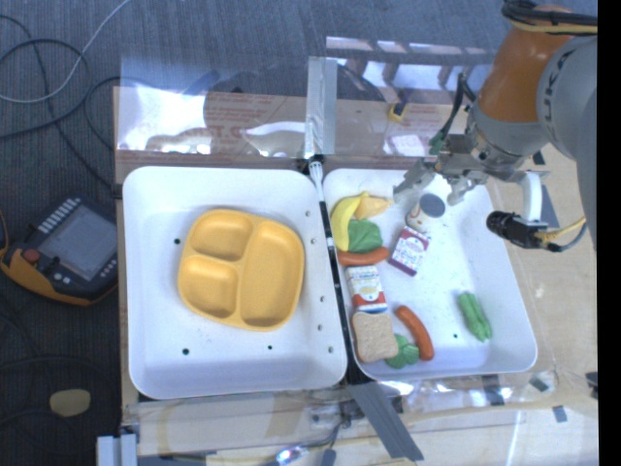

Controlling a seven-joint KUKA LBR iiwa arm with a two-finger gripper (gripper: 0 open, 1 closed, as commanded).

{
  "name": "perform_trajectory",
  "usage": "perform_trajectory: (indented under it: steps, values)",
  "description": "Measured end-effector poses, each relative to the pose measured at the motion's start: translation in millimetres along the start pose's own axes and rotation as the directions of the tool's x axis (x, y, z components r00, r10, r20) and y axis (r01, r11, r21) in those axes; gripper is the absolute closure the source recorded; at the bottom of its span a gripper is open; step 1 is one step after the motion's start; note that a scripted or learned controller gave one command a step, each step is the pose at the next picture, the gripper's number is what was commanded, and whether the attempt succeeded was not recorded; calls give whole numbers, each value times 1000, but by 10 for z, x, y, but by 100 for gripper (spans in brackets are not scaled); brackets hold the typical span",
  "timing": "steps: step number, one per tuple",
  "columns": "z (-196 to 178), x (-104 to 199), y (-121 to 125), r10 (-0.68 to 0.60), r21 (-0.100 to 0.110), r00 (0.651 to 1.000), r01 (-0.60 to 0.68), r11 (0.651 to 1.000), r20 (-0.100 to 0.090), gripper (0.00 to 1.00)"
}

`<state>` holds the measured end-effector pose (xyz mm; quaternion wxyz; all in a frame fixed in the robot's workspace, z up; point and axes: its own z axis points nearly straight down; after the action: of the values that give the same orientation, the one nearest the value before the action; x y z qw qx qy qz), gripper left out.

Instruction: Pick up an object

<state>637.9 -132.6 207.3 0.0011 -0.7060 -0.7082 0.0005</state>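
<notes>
Left bin (146, 357): yellow tray (241, 267).
Right bin (509, 343): banana (345, 214), sausage (415, 330), bread (374, 336) (toy food).
Gripper (439, 184): fingers spread, holding nothing.

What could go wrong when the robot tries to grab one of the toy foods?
1. The banana, green leaf and sausage lie crowded against the right bin's left wall, so the gripper might catch two things or bump the wall.
2. The little carton lies flat, close below the gripper; the fingers could push it away instead of lifting it.
3. The green bean is thin and may slip out.
</notes>
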Motion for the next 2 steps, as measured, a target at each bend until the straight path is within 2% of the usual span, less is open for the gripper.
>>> perform_trajectory:
  steps: [1, 2]
  values:
    - [1107, -515, 303, -76, -1, 997, 76, 997, 5, 0]
    - [1108, -514, 303, -76, -1, 997, 76, 997, 5, 0]
